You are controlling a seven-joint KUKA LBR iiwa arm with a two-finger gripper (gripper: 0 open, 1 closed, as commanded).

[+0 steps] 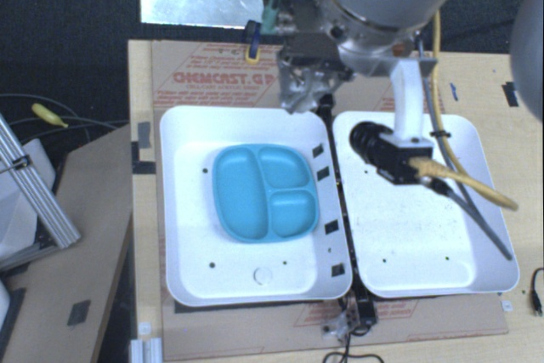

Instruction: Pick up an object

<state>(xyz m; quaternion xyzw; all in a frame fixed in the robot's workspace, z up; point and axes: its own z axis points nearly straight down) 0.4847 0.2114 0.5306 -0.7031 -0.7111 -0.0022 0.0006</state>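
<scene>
I see the blue divided plate (263, 193) lying flat in the left bin (183, 174), light, rigid and slick, best pinched at its raised rim, though I cannot tell the state of the gripper (308, 89) above.

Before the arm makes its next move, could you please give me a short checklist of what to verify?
1. Object available: ok, a blue plate lies in the left bin.
2. Plate flat and unobstructed: ok.
3. Hand over plate: not ok, it hangs at the left bin's far edge.
4. Hand already holding something: cannot tell.
5. Cables trail over the right bin, not the plate: ok.
</scene>
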